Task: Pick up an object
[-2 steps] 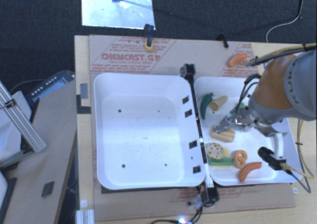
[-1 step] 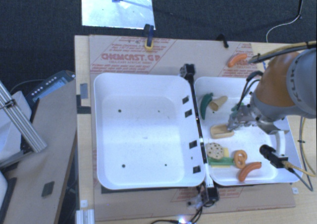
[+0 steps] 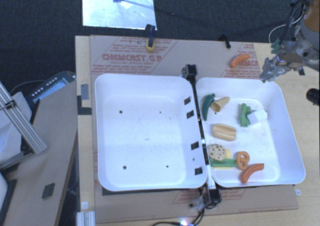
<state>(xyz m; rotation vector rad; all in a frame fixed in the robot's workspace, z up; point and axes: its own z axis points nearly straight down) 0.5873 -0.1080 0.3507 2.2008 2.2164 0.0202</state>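
The claw [image 3: 268, 73] hangs at the upper right of the camera view, above the far right corner of the right bin [image 3: 290, 135], with the arm [image 3: 305, 40] reaching in from the right edge behind it. Whether the claw is apart or together cannot be told at this size and angle, and nothing can be seen held in it.

The things to pick from lie in the right bin. Near its far left side a green bean pod [image 3: 207, 106] lies lengthwise, with a pale cone-shaped piece [image 3: 220, 103] just beside it on the right. Further right, a second green piece [image 3: 243, 115] lies touching a small white block [image 3: 257, 117]. Around the middle of the bin sits a tan bread roll [image 3: 224, 131]. Toward the near side, a speckled round cookie [image 3: 217, 152] rests on or against a flat yellow-green strip [image 3: 223, 163] (which of the two cannot be made out), a small pretzel [image 3: 242, 158] lies just to the right of them, and an orange sausage [image 3: 251, 171] lies nearest the front wall.

One more orange sausage [image 3: 239, 60] lies outside the bins, on the cardboard sheet [image 3: 165, 55] beyond the right bin's far wall, near the claw but apart from it.

The left bin [image 3: 145, 130] sits side by side with the right one, joined along a black hinge strip [image 3: 197, 130]. Both rest on the cardboard sheet on the worktop [image 3: 82, 70]. A yellow and blue clamp [image 3: 150, 37] stands at the sheet's far edge.
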